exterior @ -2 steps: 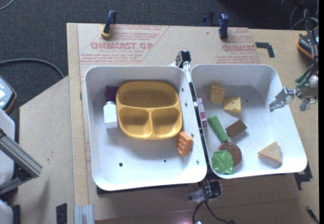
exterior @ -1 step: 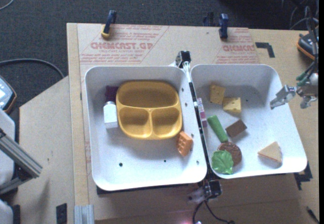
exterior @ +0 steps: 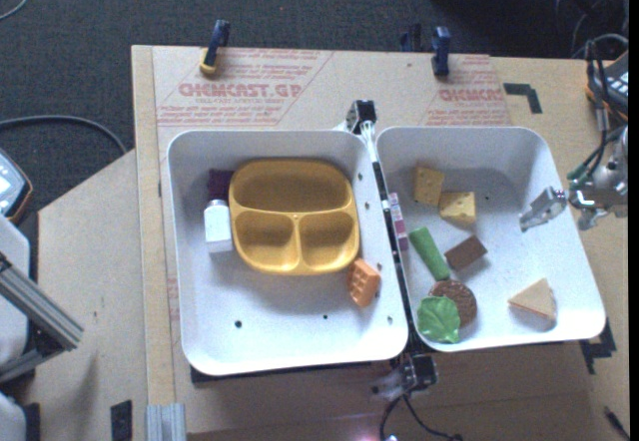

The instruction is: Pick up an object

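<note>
My gripper [exterior: 542, 210] hangs over the right side of the right bin [exterior: 565, 229], just inside its right rim, with the arm coming in from the right. No object shows in it. Below it lies a cheese wedge [exterior: 533, 300]. Further left in this bin are two yellow cheese cubes [exterior: 429, 186] [exterior: 459, 208], a green stick [exterior: 428, 251], a brown block [exterior: 465, 253], a round brown cookie [exterior: 456, 295] and a green leaf [exterior: 437, 320].
The left bin [exterior: 190, 309] holds a yellow divided plate [exterior: 294, 216], a white bottle [exterior: 218, 226] with a dark purple item [exterior: 220, 180] behind it, and an orange block [exterior: 364, 282] near the dividing rims. Clamps sit along the board's far edge.
</note>
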Robot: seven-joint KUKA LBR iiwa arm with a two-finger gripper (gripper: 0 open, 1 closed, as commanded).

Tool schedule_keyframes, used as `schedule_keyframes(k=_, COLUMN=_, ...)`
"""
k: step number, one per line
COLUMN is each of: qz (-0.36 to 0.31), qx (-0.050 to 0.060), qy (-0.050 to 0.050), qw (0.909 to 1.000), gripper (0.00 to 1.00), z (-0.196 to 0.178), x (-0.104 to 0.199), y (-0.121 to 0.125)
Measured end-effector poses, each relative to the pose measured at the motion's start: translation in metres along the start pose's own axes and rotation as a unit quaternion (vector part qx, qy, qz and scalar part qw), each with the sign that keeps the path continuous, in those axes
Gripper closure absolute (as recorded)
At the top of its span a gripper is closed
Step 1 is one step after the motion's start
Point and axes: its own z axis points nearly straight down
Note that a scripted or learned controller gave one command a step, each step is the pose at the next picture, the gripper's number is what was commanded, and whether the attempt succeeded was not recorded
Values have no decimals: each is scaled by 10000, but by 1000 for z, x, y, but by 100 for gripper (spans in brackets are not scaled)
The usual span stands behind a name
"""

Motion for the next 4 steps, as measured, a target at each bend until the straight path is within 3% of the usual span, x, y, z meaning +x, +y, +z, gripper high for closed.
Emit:
schedule_keyframes(k=2, qz=-1, qx=12, qy=9, qw=10000, gripper=0, z=115, x=1, y=-13)
schedule_keyframes(k=3, qz=-3, qx=-3, qy=3, qw=10000, gripper=0, z=138, x=2, y=-14)
schedule_keyframes(k=4, qz=5, qx=-31, qy=-10, qw=10000, gripper=100, z=125, x=1, y=-13)
